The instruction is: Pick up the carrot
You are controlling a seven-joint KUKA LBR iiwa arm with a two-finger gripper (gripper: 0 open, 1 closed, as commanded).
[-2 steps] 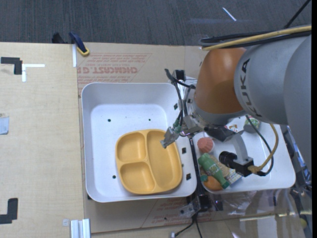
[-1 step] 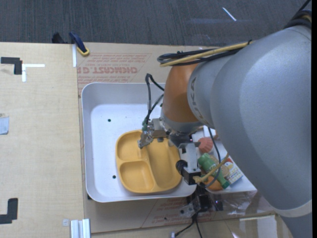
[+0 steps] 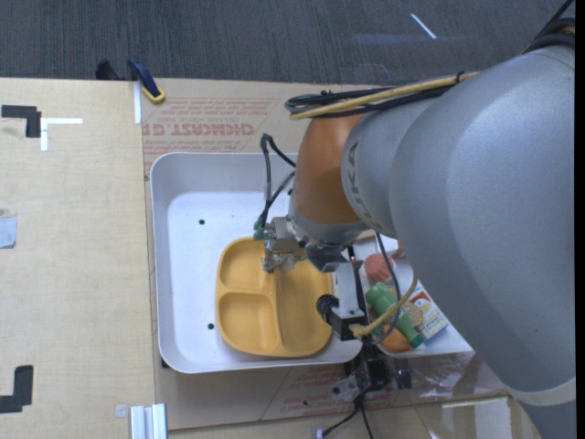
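— So, where do we stand with the carrot (image 3: 395, 340)?

— We see it low at the right, orange, lying among a green item (image 3: 391, 313) and a box (image 3: 426, 320), beside the yellow tray (image 3: 247, 314) in the white bin (image 3: 183, 245). We judge the approach is not finished.

— And the pincer (image 3: 278, 256)?

— It hangs over the tray's upper rim, well apart from the carrot. We cannot tell its state. The arm (image 3: 457, 181) bends down steeply from the right, so next we must shift toward the carrot.
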